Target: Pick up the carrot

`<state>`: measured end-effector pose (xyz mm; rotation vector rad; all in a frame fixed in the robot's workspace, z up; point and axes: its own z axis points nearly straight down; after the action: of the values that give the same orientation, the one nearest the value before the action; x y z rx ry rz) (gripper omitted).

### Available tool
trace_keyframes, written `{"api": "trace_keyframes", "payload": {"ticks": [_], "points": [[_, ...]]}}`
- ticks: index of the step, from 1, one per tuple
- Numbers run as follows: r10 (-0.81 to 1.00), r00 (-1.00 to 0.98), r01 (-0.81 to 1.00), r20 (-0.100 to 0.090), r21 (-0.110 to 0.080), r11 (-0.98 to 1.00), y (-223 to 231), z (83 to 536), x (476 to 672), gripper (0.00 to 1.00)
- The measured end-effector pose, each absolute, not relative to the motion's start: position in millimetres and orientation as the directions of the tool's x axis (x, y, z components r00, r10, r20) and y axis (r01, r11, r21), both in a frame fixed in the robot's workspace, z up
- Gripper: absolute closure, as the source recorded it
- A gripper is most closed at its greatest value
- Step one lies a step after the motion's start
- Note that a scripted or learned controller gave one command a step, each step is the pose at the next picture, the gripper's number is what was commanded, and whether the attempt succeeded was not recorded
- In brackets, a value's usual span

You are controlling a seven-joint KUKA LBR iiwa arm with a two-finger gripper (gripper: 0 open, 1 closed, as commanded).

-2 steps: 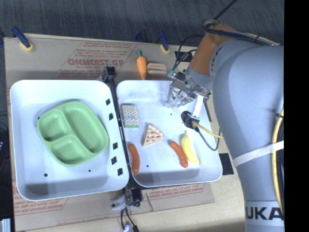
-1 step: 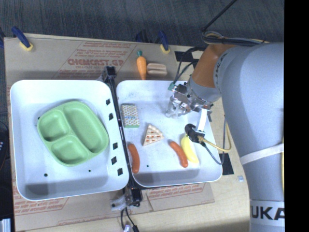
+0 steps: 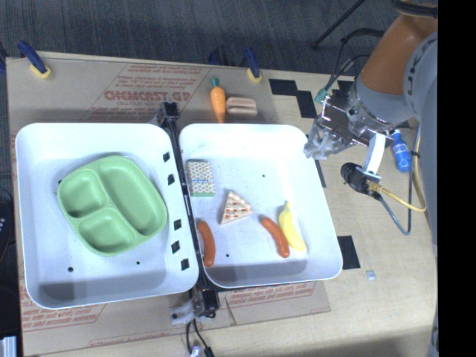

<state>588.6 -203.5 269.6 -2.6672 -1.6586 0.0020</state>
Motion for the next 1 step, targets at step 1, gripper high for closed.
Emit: {"api": "trace_keyframes", "payload": {"ticks": [1], "points": [[0.815,0.579,0.815,-0.002,-0.008,-0.579,-160.8,101.7,570.5,1.0]]}}
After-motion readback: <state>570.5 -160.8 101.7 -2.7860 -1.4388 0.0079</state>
